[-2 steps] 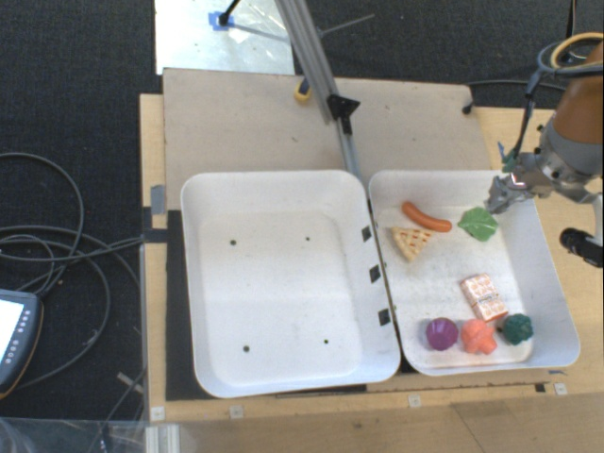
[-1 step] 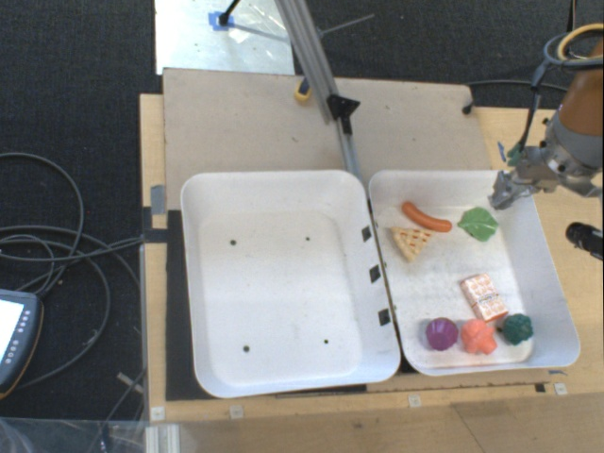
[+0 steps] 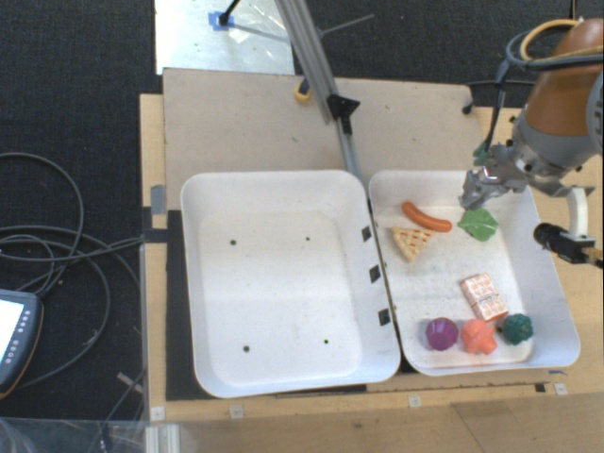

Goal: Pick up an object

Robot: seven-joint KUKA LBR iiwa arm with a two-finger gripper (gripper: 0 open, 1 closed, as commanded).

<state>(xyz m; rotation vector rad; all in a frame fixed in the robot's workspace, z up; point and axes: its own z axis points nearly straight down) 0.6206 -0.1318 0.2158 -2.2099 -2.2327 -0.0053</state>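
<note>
We are viewing the grey two-finger gripper (image 3: 475,194) hovering at the right bin's (image 3: 545,281) upper right, just beside the flat, bright green, leaf-shaped toy (image 3: 478,224); whether its fingers are apart, we cannot tell. The leaf is lying right of an orange sausage (image 3: 427,217).

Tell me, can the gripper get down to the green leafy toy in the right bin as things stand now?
Probably yes. The gripper hovers just up-left of the green leafy toy, which lies in the open. The orange sausage sits apart to its left, and nothing covers the toy.
</note>
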